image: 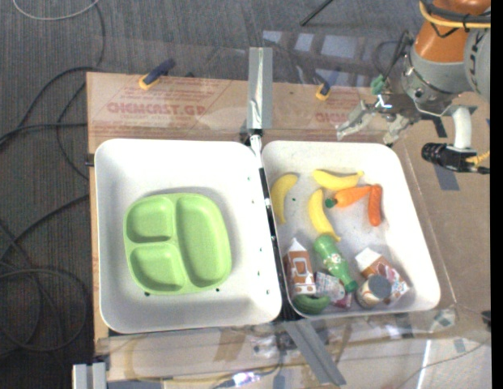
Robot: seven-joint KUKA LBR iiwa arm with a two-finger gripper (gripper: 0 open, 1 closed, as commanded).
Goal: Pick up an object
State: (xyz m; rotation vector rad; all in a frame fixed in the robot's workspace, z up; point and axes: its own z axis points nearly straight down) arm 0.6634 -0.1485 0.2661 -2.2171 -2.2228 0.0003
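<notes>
Red lettering reading "CHEMCAST GP" crosses the board (158, 108) behind the left bin (109, 298), which holds a green divided plate (178, 240). The right bin (421, 225) carries bananas (318, 211), a carrot (352, 195) and a green bottle (332, 262). The gripper (372, 118), fingers spread and holding nothing, hangs over the rim at 12 o'clock from the fruit.
</notes>
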